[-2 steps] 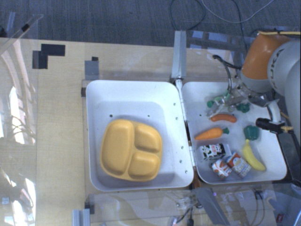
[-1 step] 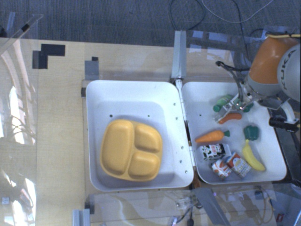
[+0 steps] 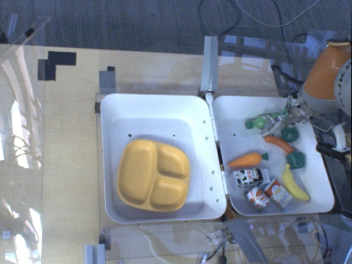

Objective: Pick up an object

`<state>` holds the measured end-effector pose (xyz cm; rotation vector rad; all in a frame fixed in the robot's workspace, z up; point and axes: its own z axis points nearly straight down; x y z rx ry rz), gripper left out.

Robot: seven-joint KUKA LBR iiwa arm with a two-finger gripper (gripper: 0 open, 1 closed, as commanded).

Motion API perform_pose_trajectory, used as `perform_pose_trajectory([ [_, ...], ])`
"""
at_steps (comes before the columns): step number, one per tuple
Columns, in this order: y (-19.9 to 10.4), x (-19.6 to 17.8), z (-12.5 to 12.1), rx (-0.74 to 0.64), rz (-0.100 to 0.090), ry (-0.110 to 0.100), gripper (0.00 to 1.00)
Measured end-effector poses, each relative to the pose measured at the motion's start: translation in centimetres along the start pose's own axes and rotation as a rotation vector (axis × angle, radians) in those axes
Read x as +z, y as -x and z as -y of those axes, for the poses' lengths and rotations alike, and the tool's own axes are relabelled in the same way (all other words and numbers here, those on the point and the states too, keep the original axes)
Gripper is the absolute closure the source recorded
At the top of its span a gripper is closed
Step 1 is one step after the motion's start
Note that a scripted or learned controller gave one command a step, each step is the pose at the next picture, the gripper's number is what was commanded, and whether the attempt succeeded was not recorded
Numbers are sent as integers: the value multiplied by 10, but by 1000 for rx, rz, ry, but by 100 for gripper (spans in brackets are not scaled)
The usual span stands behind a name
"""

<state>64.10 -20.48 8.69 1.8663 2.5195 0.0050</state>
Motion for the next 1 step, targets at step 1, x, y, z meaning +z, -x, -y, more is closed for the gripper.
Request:
perform_pose_trajectory([
  [1, 0, -13, -4, -4, 3, 7, 100],
])
